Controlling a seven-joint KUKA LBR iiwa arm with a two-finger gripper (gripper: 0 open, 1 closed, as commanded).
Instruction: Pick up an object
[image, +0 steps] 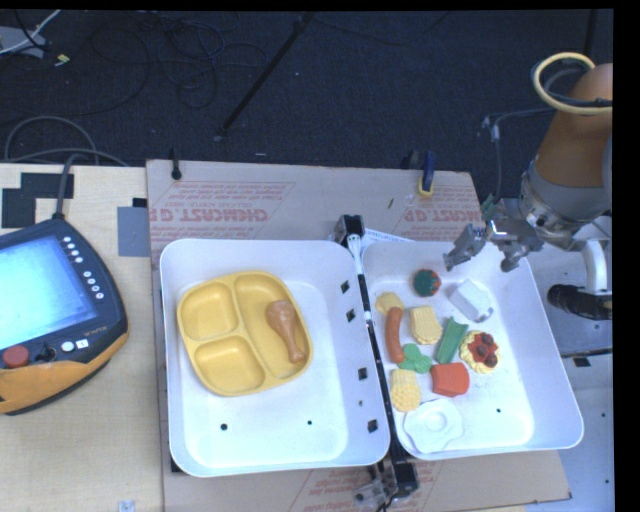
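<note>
My gripper (489, 252) hangs over the far edge of the right bin (545, 400), fingers spread open with nothing between them. Below it in that bin lie several toy foods: a green-and-red round piece (427, 282), a white block (469, 297), a sausage (395, 333), a yellow cheese wedge (426, 324), a green pepper strip (449, 340), a red block (450, 379), a corn cob (405, 390), a fried egg (434, 424) and a small pizza piece (481, 351). The gripper sits above and slightly right of the round piece, touching none of them.
The left bin (200, 430) holds a yellow divided plate (215, 335) with a toy drumstick (286, 328) in its right compartment. A teach pendant (50, 310) lies on the bench at far left. A black divider (365, 330) runs between the bins.
</note>
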